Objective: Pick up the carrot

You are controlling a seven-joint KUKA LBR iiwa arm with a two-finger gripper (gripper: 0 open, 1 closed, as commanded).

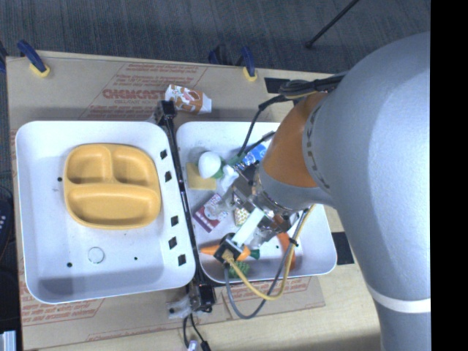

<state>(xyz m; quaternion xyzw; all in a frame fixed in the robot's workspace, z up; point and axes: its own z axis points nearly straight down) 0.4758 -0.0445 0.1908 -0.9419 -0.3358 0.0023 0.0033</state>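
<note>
The carrot point(208, 251) lies along the front wall of the right bin point(322, 258). Its orange body pokes out to the left, and a bit of green point(240, 268) shows near it. Part of the carrot is hidden under the robot's wrist parts. My gripper point(245, 209) hangs low in the right bin, just behind and above the carrot, under the orange band of the arm. The arm's bulk covers the right half of that bin.
A white egg-like ball point(210, 164), a yellow block point(196, 176), a blue bottle point(256, 154) and a pinkish packet point(210, 213) crowd the right bin's left half. The left bin point(44, 269) holds a yellow divided plate point(112, 183). A small packet point(187, 98) lies behind the bins.
</note>
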